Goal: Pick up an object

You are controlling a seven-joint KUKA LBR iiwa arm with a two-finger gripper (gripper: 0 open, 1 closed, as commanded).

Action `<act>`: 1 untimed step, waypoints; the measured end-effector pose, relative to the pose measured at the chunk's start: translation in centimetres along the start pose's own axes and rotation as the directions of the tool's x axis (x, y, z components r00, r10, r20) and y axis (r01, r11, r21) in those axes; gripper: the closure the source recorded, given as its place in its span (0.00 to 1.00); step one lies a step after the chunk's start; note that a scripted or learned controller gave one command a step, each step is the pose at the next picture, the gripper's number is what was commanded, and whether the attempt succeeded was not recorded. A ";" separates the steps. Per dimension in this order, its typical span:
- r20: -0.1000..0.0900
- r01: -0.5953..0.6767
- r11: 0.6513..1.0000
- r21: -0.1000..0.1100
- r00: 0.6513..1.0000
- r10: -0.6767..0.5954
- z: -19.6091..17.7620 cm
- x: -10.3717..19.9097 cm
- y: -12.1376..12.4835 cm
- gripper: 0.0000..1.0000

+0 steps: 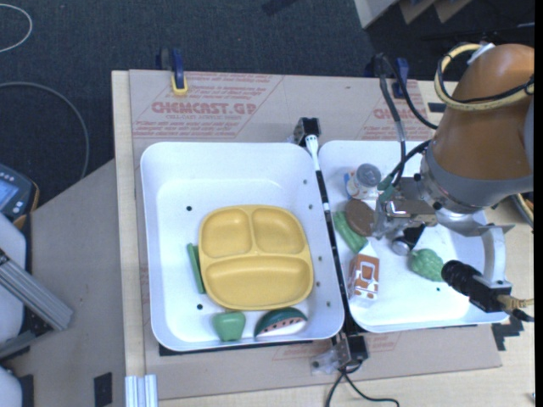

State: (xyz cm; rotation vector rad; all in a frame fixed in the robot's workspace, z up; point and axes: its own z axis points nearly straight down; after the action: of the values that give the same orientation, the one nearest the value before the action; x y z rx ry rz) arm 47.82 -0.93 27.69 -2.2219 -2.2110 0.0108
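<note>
Two shallow white bins stand side by side: the left bin [161, 227] and the right bin [424, 312]. The left bin holds four items: one yellow divided plate [254, 257], one green stick-shaped piece [196, 268] touching the plate's left edge, one small green block [229, 325] just below the plate, and one watermelon slice toy [281, 321] beside that block. The right bin holds at least four countable items: one orange-and-white carton [365, 278], one green lumpy toy [428, 264], one brown round piece [360, 217] and one small grey-capped container [367, 176].
</note>
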 end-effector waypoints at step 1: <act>-0.002 0.014 1.000 0.001 1.000 -0.014 6.8 9.2 -0.1 1.00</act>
State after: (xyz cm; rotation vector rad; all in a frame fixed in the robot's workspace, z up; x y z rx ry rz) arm 47.73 8.25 20.90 -2.2046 -2.2247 0.0093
